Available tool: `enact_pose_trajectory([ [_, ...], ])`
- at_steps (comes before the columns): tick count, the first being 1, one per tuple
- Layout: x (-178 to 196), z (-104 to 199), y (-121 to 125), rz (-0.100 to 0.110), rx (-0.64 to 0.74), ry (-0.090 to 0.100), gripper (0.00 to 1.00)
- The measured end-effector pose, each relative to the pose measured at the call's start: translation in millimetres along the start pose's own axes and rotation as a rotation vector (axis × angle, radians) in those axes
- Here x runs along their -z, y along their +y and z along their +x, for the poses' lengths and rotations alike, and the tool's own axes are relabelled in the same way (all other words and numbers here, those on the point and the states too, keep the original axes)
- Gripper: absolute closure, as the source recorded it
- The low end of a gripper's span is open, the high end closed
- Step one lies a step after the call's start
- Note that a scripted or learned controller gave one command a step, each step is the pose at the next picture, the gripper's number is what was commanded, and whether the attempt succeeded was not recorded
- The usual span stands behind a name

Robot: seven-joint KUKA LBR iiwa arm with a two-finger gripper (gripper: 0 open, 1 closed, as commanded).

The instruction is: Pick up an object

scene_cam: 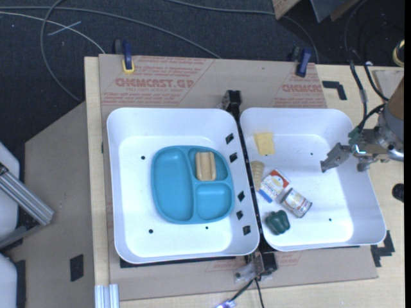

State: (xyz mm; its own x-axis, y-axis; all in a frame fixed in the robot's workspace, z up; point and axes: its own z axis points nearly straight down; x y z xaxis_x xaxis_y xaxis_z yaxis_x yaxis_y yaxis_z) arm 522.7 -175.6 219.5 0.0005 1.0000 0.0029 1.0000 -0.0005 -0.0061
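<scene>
gripper at right bin's far right, fingers spread, grasping nothing. left bin: glossy blue sectioned plate bearing a tan bread roll. right bin: shiny can, green pepper, yellow block.

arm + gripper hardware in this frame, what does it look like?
The arm enters from the right, showing a tan-orange section above a grey wrist. The gripper is grey metal with two dark fingers, a small teal light spot near its base. Black cables loop above it.
</scene>
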Motion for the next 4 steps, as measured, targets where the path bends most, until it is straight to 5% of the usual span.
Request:
enact_pose_trajectory([
  [2, -107, -3, 7, 0.0, 0.001, 0.001, 0.0],
  [3, -93, -4, 9, -0.007, 0.0, -0.002, 1.0],
  [4, -49, -1, 12, -0.011, 0.002, -0.004, 1.0],
])
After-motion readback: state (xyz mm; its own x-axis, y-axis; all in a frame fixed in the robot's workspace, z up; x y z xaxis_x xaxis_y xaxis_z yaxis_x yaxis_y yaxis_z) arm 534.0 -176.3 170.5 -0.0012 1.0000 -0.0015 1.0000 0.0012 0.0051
